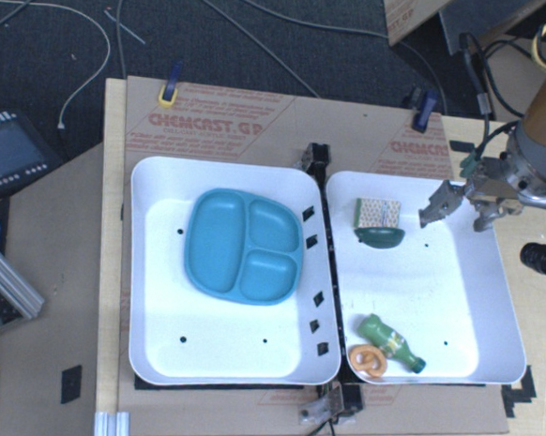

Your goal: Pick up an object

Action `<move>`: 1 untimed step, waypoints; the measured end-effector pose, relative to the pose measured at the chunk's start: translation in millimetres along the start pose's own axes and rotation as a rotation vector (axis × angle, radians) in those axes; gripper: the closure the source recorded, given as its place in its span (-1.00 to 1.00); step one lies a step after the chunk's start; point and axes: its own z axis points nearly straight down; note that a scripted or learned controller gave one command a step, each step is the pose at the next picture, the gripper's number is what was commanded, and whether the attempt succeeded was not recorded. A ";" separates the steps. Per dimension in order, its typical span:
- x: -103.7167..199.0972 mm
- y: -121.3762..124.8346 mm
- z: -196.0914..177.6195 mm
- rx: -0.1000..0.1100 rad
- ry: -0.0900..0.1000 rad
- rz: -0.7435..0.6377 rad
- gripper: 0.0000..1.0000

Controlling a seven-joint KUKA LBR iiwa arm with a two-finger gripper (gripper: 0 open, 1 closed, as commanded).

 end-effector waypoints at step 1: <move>0.2 1.8 -6.0 -0.012 -0.002 -0.002 -1.00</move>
